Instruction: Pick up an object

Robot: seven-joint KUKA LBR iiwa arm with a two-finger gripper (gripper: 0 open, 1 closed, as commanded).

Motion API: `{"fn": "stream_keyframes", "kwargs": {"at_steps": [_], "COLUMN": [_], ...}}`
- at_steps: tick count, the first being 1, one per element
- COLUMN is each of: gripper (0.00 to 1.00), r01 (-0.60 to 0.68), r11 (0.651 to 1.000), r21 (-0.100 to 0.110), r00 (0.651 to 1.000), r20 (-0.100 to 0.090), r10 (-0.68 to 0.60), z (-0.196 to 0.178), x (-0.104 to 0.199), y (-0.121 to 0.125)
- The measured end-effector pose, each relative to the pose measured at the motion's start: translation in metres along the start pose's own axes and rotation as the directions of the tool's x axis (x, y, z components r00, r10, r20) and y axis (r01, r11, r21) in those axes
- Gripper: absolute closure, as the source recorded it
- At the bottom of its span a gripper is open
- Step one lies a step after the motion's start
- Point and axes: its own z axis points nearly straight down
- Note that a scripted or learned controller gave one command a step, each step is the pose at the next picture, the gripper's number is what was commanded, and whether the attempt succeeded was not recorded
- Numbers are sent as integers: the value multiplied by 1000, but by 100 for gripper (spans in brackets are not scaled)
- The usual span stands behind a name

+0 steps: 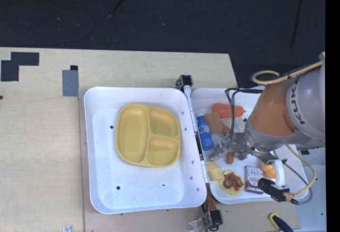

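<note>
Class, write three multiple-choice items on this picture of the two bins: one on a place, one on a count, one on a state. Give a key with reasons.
1. Where does the yellow tray lie?
A. left bin
B. right bin
C. bare bench

2. How many compartments has the tray?
A. two
B. three
C. five

3. How does the blue bottle stand?
A. upright
B. lying flat
C. hanging from the arm

Key:
1 A, the yellow tray rests inside the left bin.
2 B, one long section and two smaller ones show.
3 B, the blue bottle lies on its side in the right bin.
</note>
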Motion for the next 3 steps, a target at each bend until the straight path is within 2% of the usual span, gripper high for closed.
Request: {"fn": "stream_keyframes", "kwargs": {"at_steps": [1, 2, 3], "gripper": [0, 0, 0], "r01": [-2, 2, 1], "r11": [1000, 1000, 1000], "r21": [-4, 7, 4], "r00": [1000, 1000, 1000], "r20": [3, 0, -1], "r10": [2, -2, -1], "z": [0, -31, 1], "x": [8, -10, -33], "y": [-5, 59, 35]}}
